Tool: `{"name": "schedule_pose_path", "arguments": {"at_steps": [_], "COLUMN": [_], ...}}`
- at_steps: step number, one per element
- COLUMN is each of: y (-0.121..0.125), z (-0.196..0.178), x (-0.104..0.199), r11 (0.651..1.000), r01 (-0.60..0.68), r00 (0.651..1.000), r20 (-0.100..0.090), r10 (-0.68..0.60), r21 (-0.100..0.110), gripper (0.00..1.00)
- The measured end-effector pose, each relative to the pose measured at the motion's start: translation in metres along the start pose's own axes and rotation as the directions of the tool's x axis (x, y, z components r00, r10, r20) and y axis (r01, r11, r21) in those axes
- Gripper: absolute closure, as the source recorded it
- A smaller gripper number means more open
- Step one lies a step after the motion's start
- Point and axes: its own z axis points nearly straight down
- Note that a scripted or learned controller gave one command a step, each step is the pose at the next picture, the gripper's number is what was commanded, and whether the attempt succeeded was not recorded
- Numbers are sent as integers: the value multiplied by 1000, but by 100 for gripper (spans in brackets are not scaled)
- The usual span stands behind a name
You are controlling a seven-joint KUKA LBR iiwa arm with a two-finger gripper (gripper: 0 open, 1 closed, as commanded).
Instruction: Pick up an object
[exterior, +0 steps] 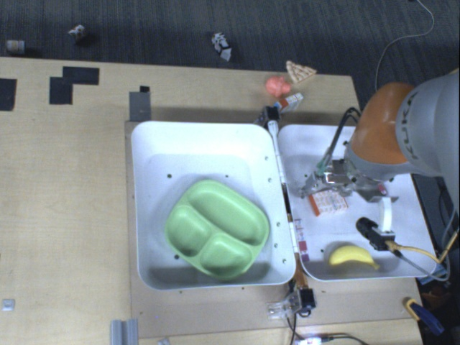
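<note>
Orange-white packet (328, 204), flat, near hand (323, 184)

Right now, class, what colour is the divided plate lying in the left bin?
Light green; the divided plate shows best in the camera view, lying in the white left bin.

Three loose objects around the gripper (325, 185).
A small orange-and-white packet (329, 204) lies flat just below the gripper in the view, its top edge partly under it. A yellow banana (352, 256) lies on its side farther down the view from the gripper, apart from the packet. A green three-compartment plate (218, 227), open side up, sits well off toward the view's left of the gripper.
</note>
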Motion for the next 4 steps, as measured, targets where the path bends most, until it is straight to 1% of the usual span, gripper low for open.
{"name": "schedule_pose_path", "arguments": {"at_steps": [1, 2, 3, 4], "y": [3, 72, 71, 79], "z": [-13, -113, -112, 7], "x": [2, -39, -38, -2], "r11": [1000, 1000, 1000, 1000], "r01": [1, 2, 2, 3], "r00": [1000, 1000, 1000, 1000], "r20": [-2, -4, -5, -6], "r10": [-1, -2, -2, -3], "r21": [-9, 13, 16, 14], "gripper": [100, 100, 0, 0]}}
